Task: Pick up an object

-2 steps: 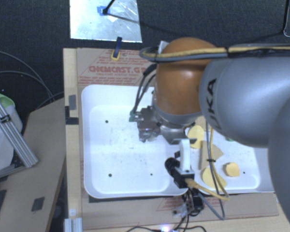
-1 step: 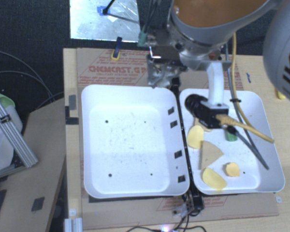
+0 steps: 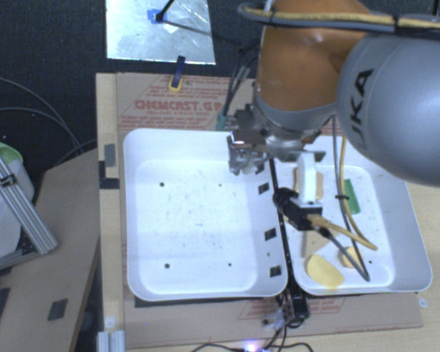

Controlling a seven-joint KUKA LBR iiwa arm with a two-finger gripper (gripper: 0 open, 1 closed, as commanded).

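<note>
Fingers [image 3: 243, 160] hang above the left bin's [image 3: 143, 196] far right corner; whether apart or together cannot be told. A yellow piece [image 3: 324, 271] lies well nearer, in the right bin [image 3: 411, 255].

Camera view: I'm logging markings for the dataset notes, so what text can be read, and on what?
"CHEMCAST G9" in red, on the brown cardboard sheet behind the bins; further characters are hidden.
"KA", cut off, on the grey arm.
Red print on the cardboard's front edge: too blurred to read.
</note>
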